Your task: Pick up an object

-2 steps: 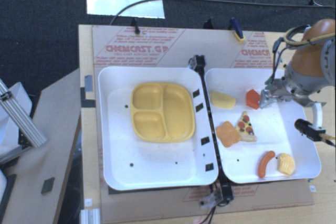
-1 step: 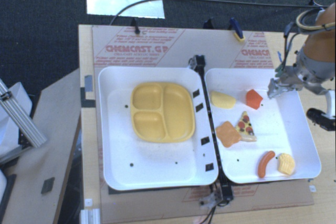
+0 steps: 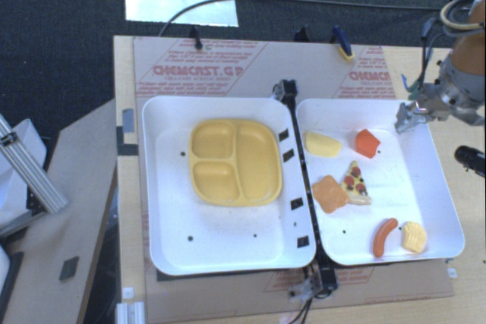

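Dark carpet surrounds a bench bearing two white bins. A yellow divided plate lies in the left bin. Toy foods lie scattered, easy to reach, in the right bin: an orange block, pizza slice, sausage, corn. The gripper hovers near the block, holding nothing; its opening cannot be told.

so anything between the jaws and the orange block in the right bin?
Nothing visible. The gripper sits at the right bin's upper right edge; the orange block lies just to its left in view, bare white floor between them.
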Robot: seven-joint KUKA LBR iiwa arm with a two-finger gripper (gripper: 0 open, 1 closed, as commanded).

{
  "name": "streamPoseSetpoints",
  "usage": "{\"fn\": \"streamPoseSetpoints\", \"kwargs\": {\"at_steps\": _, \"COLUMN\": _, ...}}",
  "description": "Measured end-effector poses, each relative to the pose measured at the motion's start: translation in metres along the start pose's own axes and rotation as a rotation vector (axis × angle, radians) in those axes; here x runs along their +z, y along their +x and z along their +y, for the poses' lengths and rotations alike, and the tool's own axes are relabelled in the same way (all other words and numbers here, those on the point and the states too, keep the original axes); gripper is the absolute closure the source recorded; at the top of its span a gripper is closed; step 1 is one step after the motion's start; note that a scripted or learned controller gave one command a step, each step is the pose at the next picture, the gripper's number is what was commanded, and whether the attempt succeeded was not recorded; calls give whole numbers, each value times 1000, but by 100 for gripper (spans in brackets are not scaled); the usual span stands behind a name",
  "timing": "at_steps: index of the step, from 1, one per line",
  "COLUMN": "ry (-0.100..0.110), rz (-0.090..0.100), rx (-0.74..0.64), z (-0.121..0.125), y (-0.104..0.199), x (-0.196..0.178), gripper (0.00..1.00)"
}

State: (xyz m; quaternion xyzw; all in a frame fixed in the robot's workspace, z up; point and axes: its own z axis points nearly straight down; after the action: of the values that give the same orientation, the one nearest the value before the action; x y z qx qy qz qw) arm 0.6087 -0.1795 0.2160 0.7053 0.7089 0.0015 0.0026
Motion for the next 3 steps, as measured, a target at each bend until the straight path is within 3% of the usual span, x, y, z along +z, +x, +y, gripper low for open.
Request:
{"fn": "streamPoseSetpoints", "kwargs": {"at_steps": 2, "ry": 4, "rz": 4, "rx": -5, "z": -23, "y": 105, "x": -14, "gripper": 100}}
{"fn": "streamPoseSetpoints", "kwargs": {"at_steps": 3, "ry": 4, "rz": 4, "rx": -6, "z": -18, "y": 155, "x": -21, "gripper": 100}}
